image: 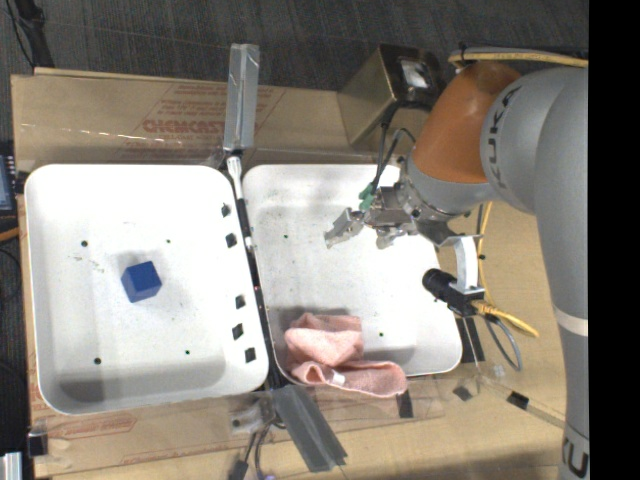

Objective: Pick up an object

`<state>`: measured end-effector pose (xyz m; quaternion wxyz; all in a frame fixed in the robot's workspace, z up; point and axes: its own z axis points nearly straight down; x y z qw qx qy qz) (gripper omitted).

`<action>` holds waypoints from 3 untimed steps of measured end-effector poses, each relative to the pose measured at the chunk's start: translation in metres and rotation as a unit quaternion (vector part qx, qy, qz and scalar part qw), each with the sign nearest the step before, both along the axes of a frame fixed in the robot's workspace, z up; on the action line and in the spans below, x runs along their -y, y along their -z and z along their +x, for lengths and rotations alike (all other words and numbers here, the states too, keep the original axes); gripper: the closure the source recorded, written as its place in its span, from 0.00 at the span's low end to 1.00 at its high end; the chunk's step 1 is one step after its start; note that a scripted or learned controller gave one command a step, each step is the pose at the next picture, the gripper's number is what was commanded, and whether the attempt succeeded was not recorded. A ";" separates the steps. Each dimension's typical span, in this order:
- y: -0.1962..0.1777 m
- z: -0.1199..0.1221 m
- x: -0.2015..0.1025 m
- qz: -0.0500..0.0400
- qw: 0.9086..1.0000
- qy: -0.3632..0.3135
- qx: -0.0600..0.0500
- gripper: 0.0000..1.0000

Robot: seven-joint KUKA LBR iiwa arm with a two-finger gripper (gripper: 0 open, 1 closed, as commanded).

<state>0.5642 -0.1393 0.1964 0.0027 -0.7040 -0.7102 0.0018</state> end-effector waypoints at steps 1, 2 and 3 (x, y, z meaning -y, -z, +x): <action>-0.019 0.013 -0.012 0.000 0.995 -0.099 0.002 0.00; 0.090 -0.076 -0.016 0.001 0.986 -0.170 0.000 0.00; 0.104 -0.087 -0.033 0.000 0.981 -0.192 0.004 0.00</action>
